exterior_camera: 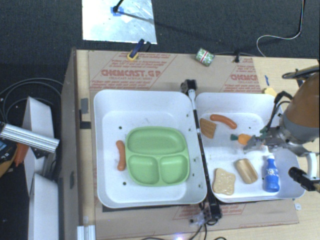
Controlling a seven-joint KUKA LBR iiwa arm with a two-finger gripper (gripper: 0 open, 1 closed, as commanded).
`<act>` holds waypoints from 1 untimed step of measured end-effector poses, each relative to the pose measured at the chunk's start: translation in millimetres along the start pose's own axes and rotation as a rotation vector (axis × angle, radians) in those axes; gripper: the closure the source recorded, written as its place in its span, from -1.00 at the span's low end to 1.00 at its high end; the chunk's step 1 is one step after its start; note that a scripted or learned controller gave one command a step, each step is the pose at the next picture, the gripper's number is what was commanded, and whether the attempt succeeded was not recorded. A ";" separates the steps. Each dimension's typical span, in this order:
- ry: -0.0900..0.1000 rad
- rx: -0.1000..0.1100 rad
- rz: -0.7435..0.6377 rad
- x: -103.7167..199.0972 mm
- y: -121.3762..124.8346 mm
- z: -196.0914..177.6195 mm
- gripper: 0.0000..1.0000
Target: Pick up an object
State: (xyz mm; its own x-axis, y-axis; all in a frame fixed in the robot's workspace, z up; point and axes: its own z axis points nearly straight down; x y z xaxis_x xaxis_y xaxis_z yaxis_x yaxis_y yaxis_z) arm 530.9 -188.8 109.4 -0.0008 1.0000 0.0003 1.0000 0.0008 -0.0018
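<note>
The right bin [252,196] holds a sausage [223,120], a brown toast piece [208,128], a small orange carrot with a green top [242,139], a bread roll [246,170], a bread slice [224,181] and a blue bottle [271,173]. My gripper [258,143] reaches in from the right and sits low over the bin, right beside the carrot's right end. Whether it touches the carrot is unclear. The bread roll lies just below the gripper, and the blue bottle stands to its lower right.
The left bin [107,134] holds a green divided plate [158,155] and a second sausage [120,155] to the plate's left. A green can [204,57] and a yellow-blue clip [136,50] lie on the cardboard behind the bins. Cables run along the left.
</note>
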 end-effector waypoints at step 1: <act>0.000 -0.003 -0.001 44.2 -37.9 25.2 -1.00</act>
State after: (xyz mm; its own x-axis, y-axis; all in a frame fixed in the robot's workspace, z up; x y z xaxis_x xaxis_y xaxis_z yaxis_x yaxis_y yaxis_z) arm 492.9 -144.6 84.3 -0.0016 1.0000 0.0007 1.0000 0.0016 0.0007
